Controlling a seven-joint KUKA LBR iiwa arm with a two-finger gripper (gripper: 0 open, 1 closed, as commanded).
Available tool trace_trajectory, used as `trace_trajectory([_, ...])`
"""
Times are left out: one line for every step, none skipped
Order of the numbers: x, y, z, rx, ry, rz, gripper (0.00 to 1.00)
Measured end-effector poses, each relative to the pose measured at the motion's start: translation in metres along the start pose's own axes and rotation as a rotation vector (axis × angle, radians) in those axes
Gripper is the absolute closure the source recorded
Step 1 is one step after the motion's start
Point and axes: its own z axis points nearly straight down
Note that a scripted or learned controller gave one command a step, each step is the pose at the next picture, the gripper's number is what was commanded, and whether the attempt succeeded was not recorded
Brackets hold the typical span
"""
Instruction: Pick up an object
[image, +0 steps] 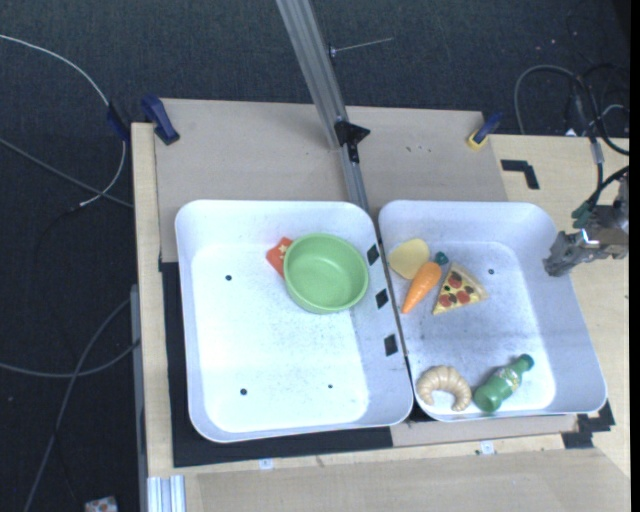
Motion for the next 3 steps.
trace_trajectory([0.0,0.002,-0.043,0.0,-0.001,-0.001,1.0])
trace_trajectory([0.058,0.002,-0.031,0.02,0.011,-0.006,1.0])
trace_trajectory([0.11,0.001,-0.018,0.022,0.01,-0.005,1.0])
